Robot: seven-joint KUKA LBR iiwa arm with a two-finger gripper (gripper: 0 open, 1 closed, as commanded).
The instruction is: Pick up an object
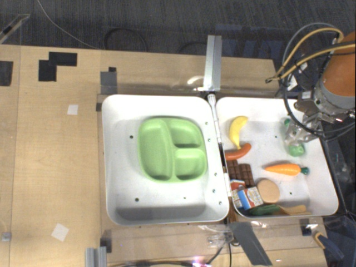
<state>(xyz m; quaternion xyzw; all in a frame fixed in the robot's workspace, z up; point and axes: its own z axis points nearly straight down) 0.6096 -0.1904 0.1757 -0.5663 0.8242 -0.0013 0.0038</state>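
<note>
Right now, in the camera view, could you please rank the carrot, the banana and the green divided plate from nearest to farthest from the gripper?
Measured from the gripper, at the right bin's far right side:
1. Carrot, just below it in the right bin.
2. Banana, across the right bin near the divider.
3. Green divided plate, in the left bin.

Dark grey carpet [139, 10] is running across the top of the frame, with a thin pale cable [61, 24] trailing over it at the upper left. Below it, a light wooden bench top [50, 166] is filling the left and centre, carrying black square markings [55, 64] at the upper left and small pale patches [60, 232] lower down. Soft, even light is falling throughout.
</note>
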